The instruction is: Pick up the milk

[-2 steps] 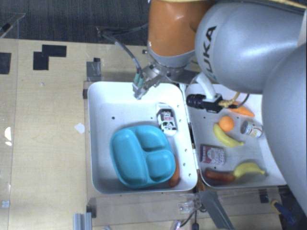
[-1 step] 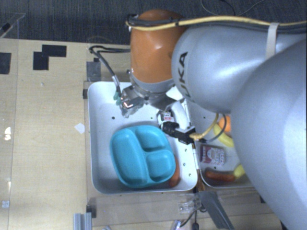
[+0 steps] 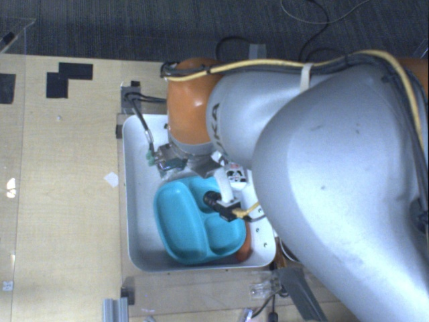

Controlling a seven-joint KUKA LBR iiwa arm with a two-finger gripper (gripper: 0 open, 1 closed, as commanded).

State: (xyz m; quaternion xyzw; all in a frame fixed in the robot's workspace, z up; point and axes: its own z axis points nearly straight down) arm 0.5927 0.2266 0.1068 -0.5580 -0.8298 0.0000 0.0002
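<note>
One white bin (image 3: 134, 200) is what I can see on the desk (image 3: 60, 180), and the grey arm (image 3: 322, 153) reaches down into it. A blue two-pocket tray (image 3: 191, 223) lies in the bin's near half. The tool sits behind the orange band, so I cannot tell its state. The milk I can't pick out, possibly under the arm.

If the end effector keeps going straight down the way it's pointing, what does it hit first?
Most likely the blue object lying in the white bin, which sits right beneath the end effector. Depth is hard to judge from above, and the arm hides the tips.
</note>
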